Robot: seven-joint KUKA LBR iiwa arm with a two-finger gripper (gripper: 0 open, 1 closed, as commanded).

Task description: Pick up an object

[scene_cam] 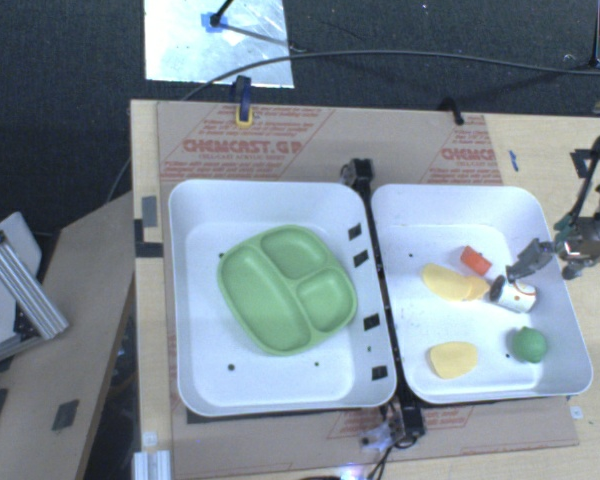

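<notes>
Over the right bin (pixel 560 268), our gripper (pixel 526 264) hangs beside a small white piece (pixel 517 296), touching or nearly so; whether the claw is spread or pressed together we cannot tell. We judge a clean pick needs centring over one item, clear of the yellow slice (pixel 454 282) and green ball (pixel 528 345).
</notes>
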